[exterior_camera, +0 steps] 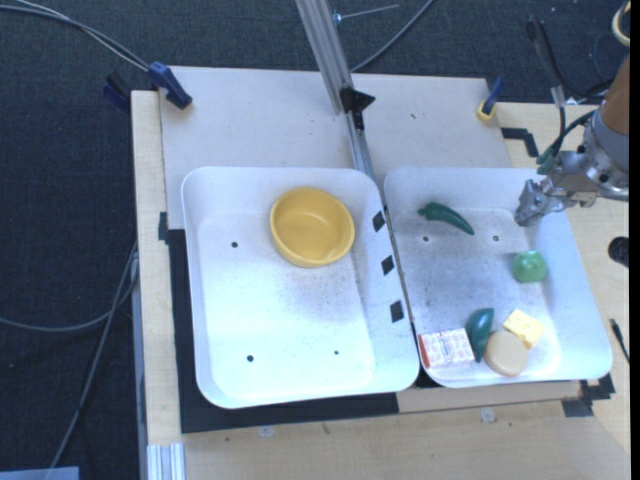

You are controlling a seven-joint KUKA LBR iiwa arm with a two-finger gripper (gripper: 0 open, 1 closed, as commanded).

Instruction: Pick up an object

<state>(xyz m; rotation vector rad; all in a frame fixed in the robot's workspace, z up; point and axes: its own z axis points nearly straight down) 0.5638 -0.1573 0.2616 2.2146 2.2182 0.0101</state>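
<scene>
1. Nothing is picked up yet: every object I can see lies on a bin floor, so the whole grasp and lift are left to do, as I judge it.
2. Closest candidate is the green ball [530, 266], resting in the right bin [585, 298] toward its right wall, just below and slightly left of where I hang.
3. Further along the same bin, the dark green pepper [446, 217] lies near the back, well to my left.
4. Down at the front edge sits a cluster: a teal piece [479, 322], a yellow block [523, 326] touching a tan round [506, 355], and a red-and-white box [446, 348] beside them.
5. Over in the left bin [215, 298] a yellow bowl [312, 227] stands alone near the back.
6. My jaws [531, 208] hover at the right bin's back right corner, tips pointing down; nothing shows between them and they touch no object. Whether they are spread or closed I cannot tell, as the tips blur together.
7. Both bins rest on the worktop [250, 118].
</scene>
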